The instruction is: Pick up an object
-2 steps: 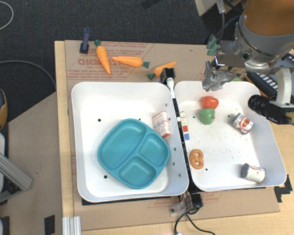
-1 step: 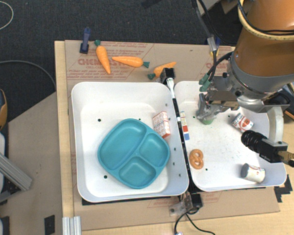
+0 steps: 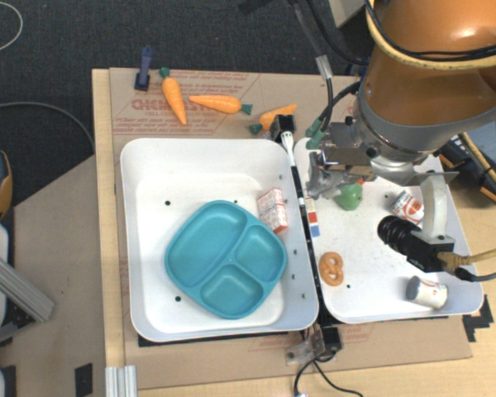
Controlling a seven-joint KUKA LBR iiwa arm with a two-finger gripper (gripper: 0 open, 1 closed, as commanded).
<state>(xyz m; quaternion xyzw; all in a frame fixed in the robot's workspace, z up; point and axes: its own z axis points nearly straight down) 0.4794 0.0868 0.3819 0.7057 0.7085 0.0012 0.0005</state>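
Looming closest to the lens, the arm (image 3: 434,56) is reaching in from the right. Its glossy orange band is cut off by the top edge, and its grey wrist is pointing down over the seam between the two bins.

At the desk's far left corner a small blue piece (image 3: 142,68) is lying, too small to identify. Three orange toy carrots (image 3: 217,103) are resting beside it along the far edge, on brown cardboard.

The left bin (image 3: 140,222), smooth white plastic, is holding a teal divided plate (image 3: 223,259) with three compartments, sitting toward the near edge. A small red-and-white carton (image 3: 273,208) is standing just beside the plate's far right rim.

The end effector (image 3: 322,180) is hanging at the right bin's (image 3: 372,308) far left corner, half hidden under the wrist. Whether it is spread or pressed together cannot be told, and nothing is showing in its grip.

A brown pretzel (image 3: 331,268) is lying by that bin's left wall. A rounded green toy (image 3: 347,195) is sitting just beside the end effector. Further right, a red-and-white can (image 3: 408,207) is lying tilted, and a white cup (image 3: 427,292) is lying on its side near the near right corner.
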